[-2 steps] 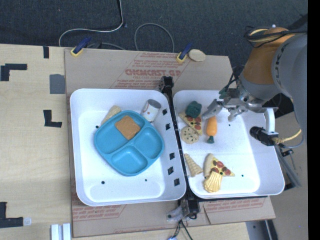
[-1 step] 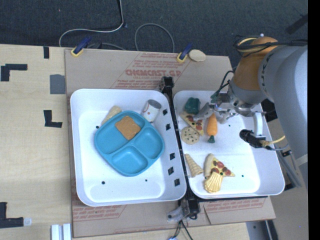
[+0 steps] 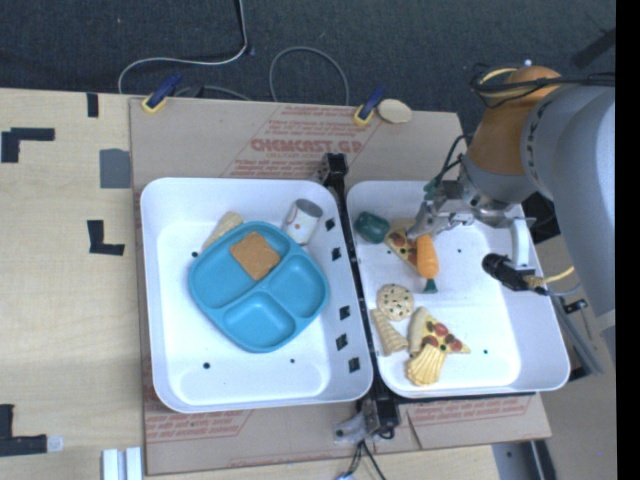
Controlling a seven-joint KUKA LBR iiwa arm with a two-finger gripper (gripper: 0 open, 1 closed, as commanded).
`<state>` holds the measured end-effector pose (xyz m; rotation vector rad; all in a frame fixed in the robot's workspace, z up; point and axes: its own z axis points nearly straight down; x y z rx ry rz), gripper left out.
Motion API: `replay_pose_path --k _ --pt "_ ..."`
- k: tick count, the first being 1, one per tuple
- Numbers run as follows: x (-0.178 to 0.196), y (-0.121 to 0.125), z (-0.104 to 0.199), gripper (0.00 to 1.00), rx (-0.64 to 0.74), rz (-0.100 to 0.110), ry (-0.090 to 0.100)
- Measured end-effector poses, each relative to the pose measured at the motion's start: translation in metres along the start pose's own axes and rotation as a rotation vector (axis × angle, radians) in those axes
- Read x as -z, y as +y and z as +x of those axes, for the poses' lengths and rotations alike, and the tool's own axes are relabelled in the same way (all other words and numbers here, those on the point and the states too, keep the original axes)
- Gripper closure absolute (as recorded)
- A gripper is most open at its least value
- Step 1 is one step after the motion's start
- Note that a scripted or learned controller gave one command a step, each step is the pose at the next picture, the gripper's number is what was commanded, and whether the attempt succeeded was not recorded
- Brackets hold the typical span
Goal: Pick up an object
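The end effector point(image 3: 428, 230) hangs low in the right bin point(image 3: 530, 368), its grip state unclear, carrot point(image 3: 427, 256) just beneath, likely its target.

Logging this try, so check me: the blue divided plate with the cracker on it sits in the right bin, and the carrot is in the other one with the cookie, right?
Not quite. The camera view shows the blue divided plate, cracker on it, in the left bin, not the right. The carrot and cookie lie in the other, right bin.
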<state>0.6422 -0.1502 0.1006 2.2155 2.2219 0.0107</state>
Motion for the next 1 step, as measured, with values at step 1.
replay_pose_path --k 1 --pt "0.0897 -0.0265 0.0809 1.0 0.006 0.001 0.001"
